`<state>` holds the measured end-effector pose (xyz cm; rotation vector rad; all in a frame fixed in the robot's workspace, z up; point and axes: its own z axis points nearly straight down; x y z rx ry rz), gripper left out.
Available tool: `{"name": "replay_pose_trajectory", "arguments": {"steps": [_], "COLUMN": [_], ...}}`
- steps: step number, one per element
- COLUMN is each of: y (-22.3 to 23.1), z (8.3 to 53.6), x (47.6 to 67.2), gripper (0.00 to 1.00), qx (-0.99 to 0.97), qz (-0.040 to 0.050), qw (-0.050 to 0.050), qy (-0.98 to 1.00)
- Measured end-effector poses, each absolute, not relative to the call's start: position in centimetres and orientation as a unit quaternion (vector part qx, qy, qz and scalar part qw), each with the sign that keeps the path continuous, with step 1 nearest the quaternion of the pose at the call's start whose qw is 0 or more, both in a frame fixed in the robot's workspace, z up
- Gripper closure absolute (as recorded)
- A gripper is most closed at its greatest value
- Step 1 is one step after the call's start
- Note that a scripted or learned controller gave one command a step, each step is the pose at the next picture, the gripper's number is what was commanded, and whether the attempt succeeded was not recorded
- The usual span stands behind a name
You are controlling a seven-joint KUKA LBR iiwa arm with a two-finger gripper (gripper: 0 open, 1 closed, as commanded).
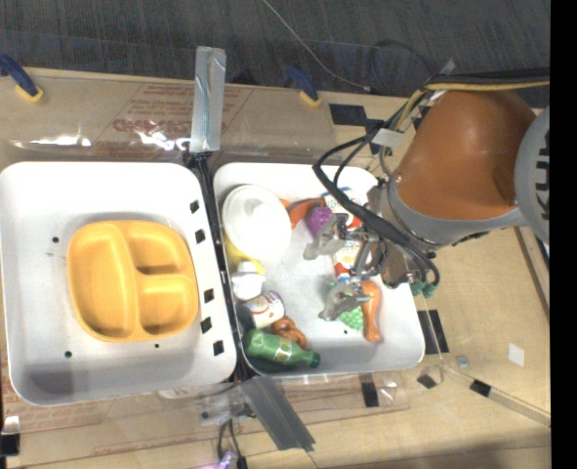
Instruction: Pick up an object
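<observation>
The left bin (34, 262) holds a yellow divided tray (132, 279), lying flat near its middle. The right bin (405, 335) is crowded: a white cup (256, 218) at its upper left, a green bottle (280, 351) along the near wall, a purple toy (319, 220) further back and an orange carrot-like piece (370, 316) on the right. The gripper (350, 296) is low among these, just beside the carrot piece; whether it has closed on anything I cannot tell. A good pick likely means settling on one item with space around it, then lifting straight up. The arm (459, 159) leans in from the right, wrist bent down over the bin
</observation>
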<state>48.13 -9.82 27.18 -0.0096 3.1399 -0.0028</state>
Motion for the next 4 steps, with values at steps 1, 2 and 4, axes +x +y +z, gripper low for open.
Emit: {"name": "replay_pose_trajectory", "arguments": {"steps": [1, 2, 4], "y": [-13.6, -13.3, -12.3], "z": [9.6, 10.7, 28.6], "x": [51.7, 51.8, 59.5], "gripper": [0.00, 1.00, 1.00], "qx": [-0.092, -0.098, -0.071], "qz": [-0.0022, -0.0020, -0.0018], "qw": [0.005, 0.005, 0.004], "qy": [0.996, 0.995, 0.997]}}
